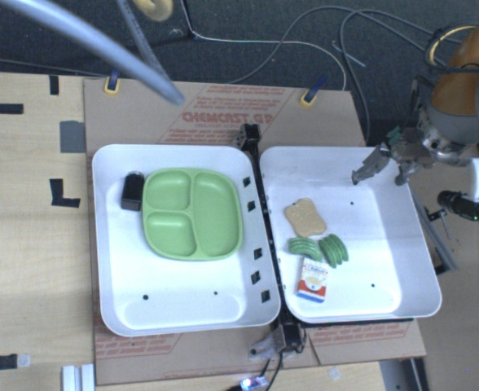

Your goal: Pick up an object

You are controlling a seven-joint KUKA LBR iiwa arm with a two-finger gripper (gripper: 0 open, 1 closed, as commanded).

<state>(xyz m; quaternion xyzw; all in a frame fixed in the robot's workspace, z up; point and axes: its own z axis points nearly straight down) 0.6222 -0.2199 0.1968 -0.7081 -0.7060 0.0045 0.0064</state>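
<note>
From above, the pincer [384, 166] hangs released, fingers spread, over the right bin's [402, 243] upper right rim, holding nothing. In that bin lie a tan biscuit [305, 216], green pea pods [321, 249] just below it, and a small carton [313, 281]. The left bin [113, 283] holds a green divided plate [192, 214] and a black block [132, 191].
</note>
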